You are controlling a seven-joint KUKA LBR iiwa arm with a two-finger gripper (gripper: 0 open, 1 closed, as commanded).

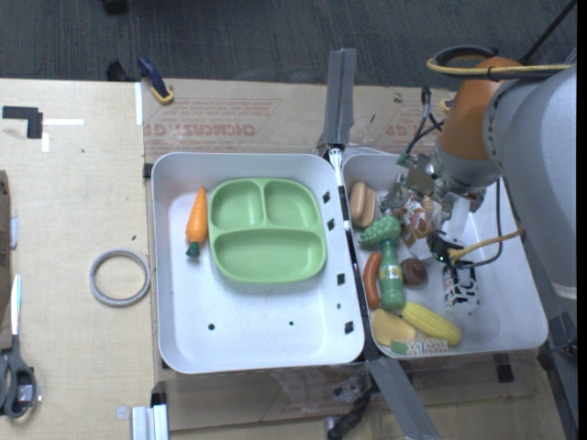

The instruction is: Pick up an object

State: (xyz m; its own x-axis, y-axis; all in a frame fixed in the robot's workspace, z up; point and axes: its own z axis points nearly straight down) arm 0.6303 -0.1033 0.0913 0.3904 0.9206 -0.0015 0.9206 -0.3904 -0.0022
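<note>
My arm comes in from the right, and my tool (417, 211) hangs low over the right bin (514, 324), in its upper half. I cannot tell how the tool is set; its tip is lost in the clutter of toys under it.

The toys lie mostly at 6 to 9 o'clock of the tool. A hot dog bun (362, 203) lies near at 9 o'clock, against the bin's left wall. A green leafy piece (380, 231) sits just beside the tool at 7 o'clock. Below that, a green bottle (392, 277) stands with a red sausage (371, 280) touching its left side, both at about 7 o'clock. A brown round piece (414, 271) lies at 6 o'clock, near. A corn cob (431, 322) and a yellow slice (393, 328) lie well apart at 6 o'clock, by the bin's lower edge. A black-and-white piece (462, 291) lies at 5 o'clock.

The left bin (183, 328) holds a green tray (268, 228) and a carrot (196, 218) just beside the tray's left edge, well apart from the tool at 9 o'clock.

On the tabletop (64, 200), a grey ring (119, 277) lies left of the left bin.
</note>
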